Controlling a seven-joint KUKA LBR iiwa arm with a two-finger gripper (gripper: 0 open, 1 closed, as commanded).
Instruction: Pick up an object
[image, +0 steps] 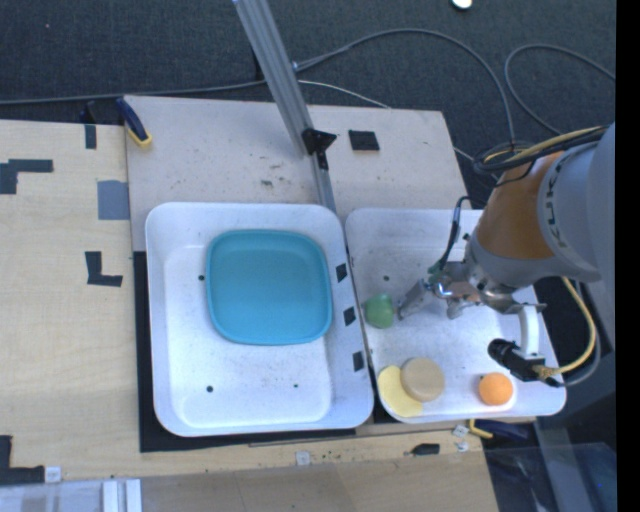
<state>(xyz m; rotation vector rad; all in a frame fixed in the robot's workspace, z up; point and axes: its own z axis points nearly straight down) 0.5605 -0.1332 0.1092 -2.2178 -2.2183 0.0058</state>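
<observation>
A small green ball (379, 312) lies at the right bin's (400, 235) left wall, on the floor.

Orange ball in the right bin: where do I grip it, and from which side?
Probably from straight above, across the middle of the orange ball: it is round, so any width works. Set the fingers along the bin's near wall, since that wall sits close beside it.

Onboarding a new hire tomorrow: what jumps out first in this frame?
The big turquoise plate lying flat in the left bin dominates. Next comes the grey arm with its orange band, reaching in from the right, its gripper low over the right bin beside a small green ball. Along that bin's near edge sit a tan disc on a yellow piece and an orange ball.
</observation>
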